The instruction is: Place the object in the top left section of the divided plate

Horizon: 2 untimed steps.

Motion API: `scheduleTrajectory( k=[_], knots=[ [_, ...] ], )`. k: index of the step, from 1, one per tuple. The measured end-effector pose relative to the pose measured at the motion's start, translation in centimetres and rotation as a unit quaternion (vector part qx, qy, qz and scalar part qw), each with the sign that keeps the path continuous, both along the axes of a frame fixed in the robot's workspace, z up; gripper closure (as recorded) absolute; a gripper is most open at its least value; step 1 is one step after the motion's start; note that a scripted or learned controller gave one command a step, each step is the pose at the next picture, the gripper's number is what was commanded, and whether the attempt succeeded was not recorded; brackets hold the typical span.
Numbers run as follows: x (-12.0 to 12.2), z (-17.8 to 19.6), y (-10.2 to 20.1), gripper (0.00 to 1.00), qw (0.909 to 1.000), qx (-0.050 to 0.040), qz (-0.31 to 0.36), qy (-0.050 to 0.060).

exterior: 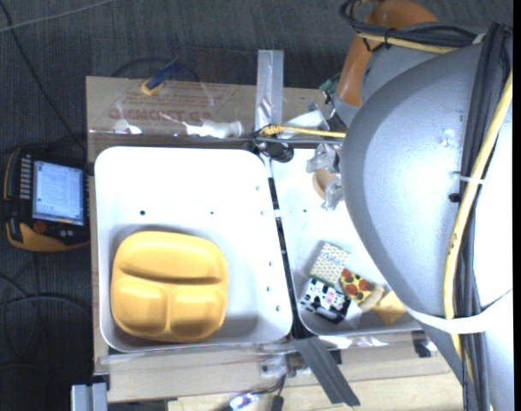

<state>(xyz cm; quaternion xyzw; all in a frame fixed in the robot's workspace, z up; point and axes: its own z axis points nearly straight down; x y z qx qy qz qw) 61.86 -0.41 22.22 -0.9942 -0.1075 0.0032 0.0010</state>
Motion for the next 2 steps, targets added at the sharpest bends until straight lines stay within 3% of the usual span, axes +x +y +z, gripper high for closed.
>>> scheduleTrajectory(
  k=[1, 2],
  knots=[
    [4.0, 4.0, 4.3, 1.0, 1.0, -0.0007, 0.004, -0.001],
    [-1.8, 2.2, 6.3, 1.0, 0.999, -0.0031, 0.044, -0.001]
  ],
)
